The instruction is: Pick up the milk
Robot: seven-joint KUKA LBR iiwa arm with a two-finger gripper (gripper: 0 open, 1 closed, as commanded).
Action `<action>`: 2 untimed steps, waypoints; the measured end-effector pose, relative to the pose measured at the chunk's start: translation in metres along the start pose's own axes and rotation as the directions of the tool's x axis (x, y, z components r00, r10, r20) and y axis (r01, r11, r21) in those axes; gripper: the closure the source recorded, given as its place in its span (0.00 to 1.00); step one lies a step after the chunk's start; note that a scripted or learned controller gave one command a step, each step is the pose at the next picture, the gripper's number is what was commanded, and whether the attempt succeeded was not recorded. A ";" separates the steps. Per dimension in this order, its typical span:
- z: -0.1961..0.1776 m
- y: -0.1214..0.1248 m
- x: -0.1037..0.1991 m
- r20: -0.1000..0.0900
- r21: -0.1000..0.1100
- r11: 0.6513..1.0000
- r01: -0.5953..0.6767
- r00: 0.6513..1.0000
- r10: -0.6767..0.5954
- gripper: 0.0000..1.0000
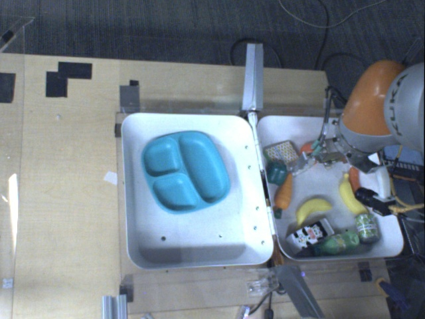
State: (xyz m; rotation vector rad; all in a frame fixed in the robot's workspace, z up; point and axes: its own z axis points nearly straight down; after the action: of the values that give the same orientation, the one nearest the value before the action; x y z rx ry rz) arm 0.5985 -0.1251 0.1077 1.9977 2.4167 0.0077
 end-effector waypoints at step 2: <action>0.004 0.045 0.004 0.012 -0.016 0.968 0.251 0.968 -0.250 0.00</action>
State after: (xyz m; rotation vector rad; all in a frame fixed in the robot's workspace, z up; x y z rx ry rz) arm 0.6422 -0.1126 0.1036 1.6662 2.6335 0.0168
